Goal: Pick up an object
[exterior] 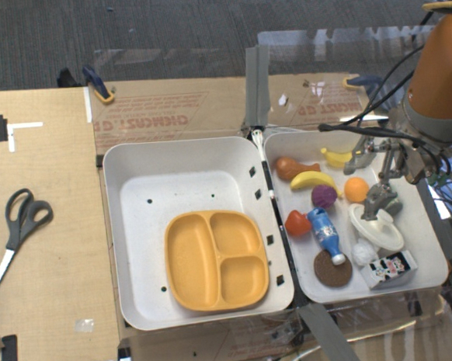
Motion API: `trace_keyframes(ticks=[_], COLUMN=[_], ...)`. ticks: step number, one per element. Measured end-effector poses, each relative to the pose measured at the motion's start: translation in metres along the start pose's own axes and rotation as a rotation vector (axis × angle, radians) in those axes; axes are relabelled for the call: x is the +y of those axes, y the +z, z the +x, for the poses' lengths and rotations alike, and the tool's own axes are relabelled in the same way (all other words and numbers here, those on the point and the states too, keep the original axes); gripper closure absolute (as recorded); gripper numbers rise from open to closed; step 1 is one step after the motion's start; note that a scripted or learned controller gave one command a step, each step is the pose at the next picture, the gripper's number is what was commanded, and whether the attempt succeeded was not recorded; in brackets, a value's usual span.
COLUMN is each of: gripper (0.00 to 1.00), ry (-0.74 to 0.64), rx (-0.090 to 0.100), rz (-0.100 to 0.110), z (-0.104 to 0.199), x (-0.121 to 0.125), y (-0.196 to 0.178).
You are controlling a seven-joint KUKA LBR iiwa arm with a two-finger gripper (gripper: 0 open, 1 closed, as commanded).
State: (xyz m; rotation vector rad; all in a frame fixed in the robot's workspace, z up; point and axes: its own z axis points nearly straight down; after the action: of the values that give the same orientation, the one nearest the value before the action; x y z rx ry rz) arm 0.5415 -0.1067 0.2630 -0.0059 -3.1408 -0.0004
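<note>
- My pincer [381,200] hangs over the white dish [376,230] — whether open or closed I cannot tell.
- Dish looks stiff, light, slippery — grip its rim.

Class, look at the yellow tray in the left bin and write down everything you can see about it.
The yellow tray is a rounded, plastic-looking plate with three compartments: one long section on its left and two smaller ones on its right. It lies flat on the floor of the left bin, toward the near right corner, slightly turned. Nothing lies in it.
</note>
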Motion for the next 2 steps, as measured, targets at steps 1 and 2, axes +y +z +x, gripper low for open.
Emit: trace_keyframes(ticks=[1,2], gripper=[0.0,0.0], ry=[-0.018,0.121], rx=[-0.003,-0.022], rz=[0.0,0.002], z=[-0.023,-0.003], x=[-0.006,-0.005], y=[0.134,0.16])
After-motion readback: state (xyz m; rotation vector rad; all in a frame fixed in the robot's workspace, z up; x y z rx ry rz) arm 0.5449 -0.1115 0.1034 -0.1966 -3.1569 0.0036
